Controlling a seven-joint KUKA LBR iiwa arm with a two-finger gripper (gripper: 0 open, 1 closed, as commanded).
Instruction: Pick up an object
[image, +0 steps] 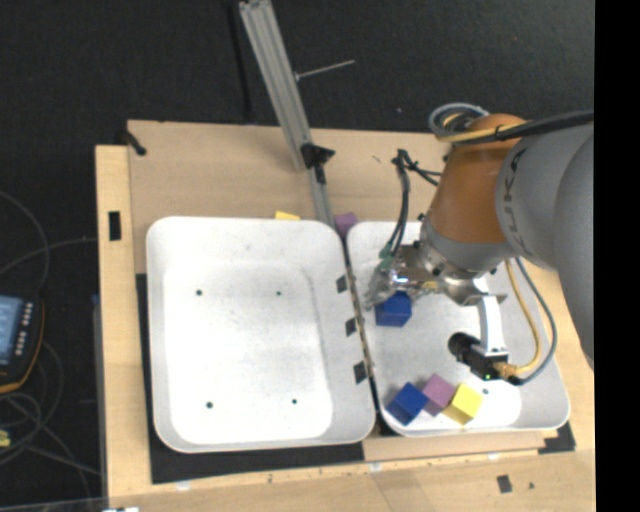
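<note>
One blue cube (393, 309) sits in the right bin (540, 405), near its left wall, directly under the gripper (392, 287). Its grasp state I cannot tell. Judged mid-grasp; next comes a straight lift. Three blocks (436, 397) lie nearer the front rim.

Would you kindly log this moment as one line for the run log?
gripper over right bin, at blue cube | grasp: cannot tell | blue, purple, yellow cubes at near edge
</note>
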